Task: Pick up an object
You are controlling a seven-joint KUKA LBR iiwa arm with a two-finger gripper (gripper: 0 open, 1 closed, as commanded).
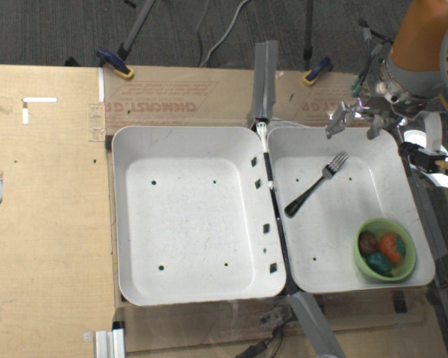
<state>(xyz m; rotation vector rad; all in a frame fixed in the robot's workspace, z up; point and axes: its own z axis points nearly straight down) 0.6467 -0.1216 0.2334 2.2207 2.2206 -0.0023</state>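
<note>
A fork (pixel 316 184) with a black handle and a silver head is lying flat on the floor of the right bin (pixel 313 274), set on a diagonal: its tines are pointing up and to the right, toward the far edge of the bin, and its handle end is resting near the divider between the two bins. Nothing is touching it.

Lower right of the fork, in the near right corner of the same bin, a small green bowl (pixel 385 250) is sitting upright, holding a few small items in brown, orange-red and teal; what they are cannot be told. Bowl and fork are lying well apart.

The gripper (pixel 354 121) is hanging at the far right edge of the right bin, above and to the right of the fork's tines, clear of the fork and of the bowl. Its two metal fingers (pixel 336 123) are standing apart, with nothing between them. Above it the arm's grey wrist and orange band (pixel 429 10) are reaching in from the upper right.

The left bin (pixel 134 274) is sitting just beside the right one, their walls meeting along a grey bar (pixel 266 80) that is running away from the camera. Both bins are resting on a sheet of brown cardboard (pixel 172 103), held at its far edge by two blue-and-yellow clamps (pixel 115 63). A pale wooden benchtop (pixel 37 237) is stretching off to the left.
</note>
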